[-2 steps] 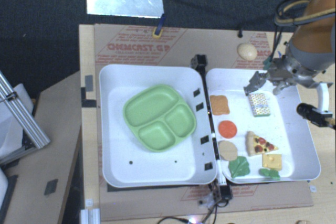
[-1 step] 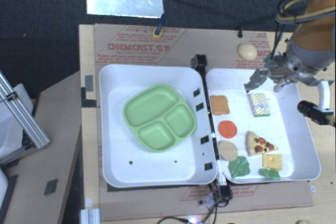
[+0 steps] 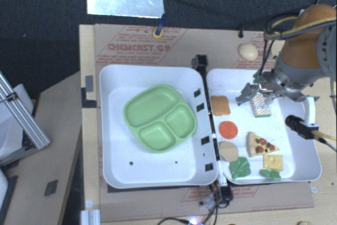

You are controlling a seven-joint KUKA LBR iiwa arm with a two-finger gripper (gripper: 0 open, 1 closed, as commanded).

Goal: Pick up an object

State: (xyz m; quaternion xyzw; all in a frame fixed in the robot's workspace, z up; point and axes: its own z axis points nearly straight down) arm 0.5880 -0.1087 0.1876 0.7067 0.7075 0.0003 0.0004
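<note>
The right bin (image 3: 300,166) holds several toy foods: a toast slice (image 3: 220,105), a red tomato slice (image 3: 228,129), a beige round piece (image 3: 228,152), a green leaf (image 3: 240,167), a pizza slice (image 3: 260,144), a yellow cheese square (image 3: 272,162) and a small patterned block (image 3: 261,108). My gripper (image 3: 256,93) hangs over the bin's upper middle, directly above and touching or nearly touching the patterned block. The block's upper part is hidden by the gripper. Whether the block is held cannot be made out.
The left bin (image 3: 113,166) carries a green divided plate (image 3: 160,117). A beige egg-shaped object (image 3: 248,51) lies on the bench behind the right bin. A black part with a yellow cable (image 3: 300,127) juts over the right bin's right side. A black divider (image 3: 208,113) separates the bins.
</note>
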